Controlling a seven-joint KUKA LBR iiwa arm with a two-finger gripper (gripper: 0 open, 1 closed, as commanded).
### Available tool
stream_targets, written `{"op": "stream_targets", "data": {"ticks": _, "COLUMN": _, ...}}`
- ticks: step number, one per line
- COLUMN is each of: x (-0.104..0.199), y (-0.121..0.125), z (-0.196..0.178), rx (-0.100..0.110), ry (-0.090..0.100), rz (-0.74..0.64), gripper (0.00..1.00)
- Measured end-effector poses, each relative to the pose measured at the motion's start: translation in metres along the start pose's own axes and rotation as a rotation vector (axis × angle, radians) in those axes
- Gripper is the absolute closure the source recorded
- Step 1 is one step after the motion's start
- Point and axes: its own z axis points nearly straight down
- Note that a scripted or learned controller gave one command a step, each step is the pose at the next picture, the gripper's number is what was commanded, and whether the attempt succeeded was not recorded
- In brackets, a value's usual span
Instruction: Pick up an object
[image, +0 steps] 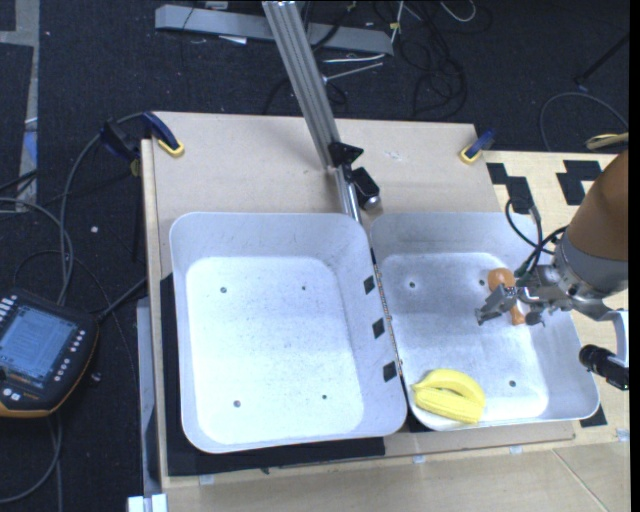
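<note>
Where the desk comes nearest the camera, its front edge runs just below two shallow white bins set side by side, their inner rims touching along a slanted seam marked with small black tabs. A yellow banana lies in the right bin, pressed into the near left corner, touching or almost touching the rim on both sides, so little room is left around it there. Most of that bin's floor farther back is bare and open. The left bin shows a wide speckled floor with free room to every wall.

Farther back, over the right part of the right bin, the end effector hangs close above the floor, well apart from the banana. A small orange thing sits right at its tip, but whether the fingers clasp it, or how far they are spread, cannot be told. The arm enters from the right edge, its orange band above a grey wrist, angled down and leftward.
</note>
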Motion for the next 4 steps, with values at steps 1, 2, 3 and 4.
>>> {"op": "stream_targets", "data": {"ticks": 1, "x": 0.0, "y": -0.001, "z": 0.052, "rx": -0.002, "ry": 0.0, "rz": -0.001, "gripper": 0.0}}
{"op": "stream_targets", "data": {"ticks": 2, "x": 0.0, "y": 0.0, "z": 0.04, "rx": -0.005, "ry": -0.001, "rz": 0.0, "gripper": 1.0}}
{"op": "stream_targets", "data": {"ticks": 3, "x": -0.007, "y": -0.006, "z": -0.013, "rx": -0.009, "ry": -0.003, "rz": 0.0, "gripper": 1.0}}
{"op": "stream_targets", "data": {"ticks": 4, "x": -0.005, "y": 0.001, "z": -0.073, "rx": -0.011, "ry": -0.003, "rz": -0.001, "gripper": 1.0}}
